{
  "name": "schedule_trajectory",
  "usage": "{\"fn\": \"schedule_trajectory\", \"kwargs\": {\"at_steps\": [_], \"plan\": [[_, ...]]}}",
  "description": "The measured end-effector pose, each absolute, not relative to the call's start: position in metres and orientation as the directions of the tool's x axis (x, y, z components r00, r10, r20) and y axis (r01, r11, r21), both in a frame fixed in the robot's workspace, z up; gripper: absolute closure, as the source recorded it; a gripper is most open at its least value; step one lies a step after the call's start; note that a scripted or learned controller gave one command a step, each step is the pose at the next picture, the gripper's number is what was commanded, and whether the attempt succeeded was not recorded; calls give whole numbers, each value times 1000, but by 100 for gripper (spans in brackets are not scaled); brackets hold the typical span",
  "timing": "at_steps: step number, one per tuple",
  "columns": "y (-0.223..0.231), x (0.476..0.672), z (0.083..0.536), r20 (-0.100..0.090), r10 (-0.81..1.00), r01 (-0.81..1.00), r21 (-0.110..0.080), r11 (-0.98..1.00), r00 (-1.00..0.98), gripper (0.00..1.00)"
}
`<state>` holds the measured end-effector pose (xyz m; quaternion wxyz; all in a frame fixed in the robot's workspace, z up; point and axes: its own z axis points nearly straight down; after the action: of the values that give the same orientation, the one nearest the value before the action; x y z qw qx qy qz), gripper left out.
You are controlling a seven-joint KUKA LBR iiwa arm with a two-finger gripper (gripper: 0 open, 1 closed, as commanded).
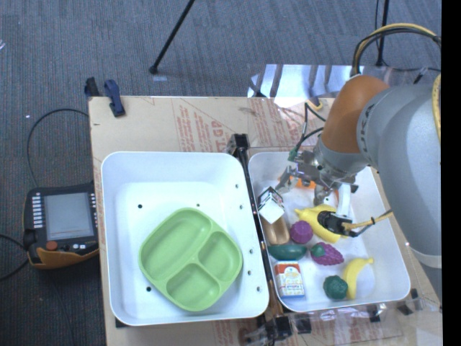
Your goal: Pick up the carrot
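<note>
A small orange patch that looks like the carrot (305, 184) lies at the back of the right bin (389, 265), mostly hidden by the arm. My gripper (317, 186) hangs low right over it, under the orange wrist band (353, 114). I cannot see whether anything is between its tips.
In front of the gripper lie a yellow fruit (320, 222), two purple pieces (301, 231) (326, 254), a dark green vegetable (288, 251), a brown piece (277, 231), a small box (289, 278), a banana (358, 269) and a green ball (335, 287). A green divided plate (191, 258) sits in the left bin (122, 186).
</note>
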<state>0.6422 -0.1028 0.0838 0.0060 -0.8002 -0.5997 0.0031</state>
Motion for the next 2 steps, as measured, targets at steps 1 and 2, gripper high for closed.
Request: {"fn": "schedule_trajectory", "kwargs": {"at_steps": [1, 2], "plan": [[-168, 644, 87, 0, 946, 946, -5, -323, 323, 0], [-169, 574, 86, 1, 901, 901, -10, -433, 433, 0]]}}
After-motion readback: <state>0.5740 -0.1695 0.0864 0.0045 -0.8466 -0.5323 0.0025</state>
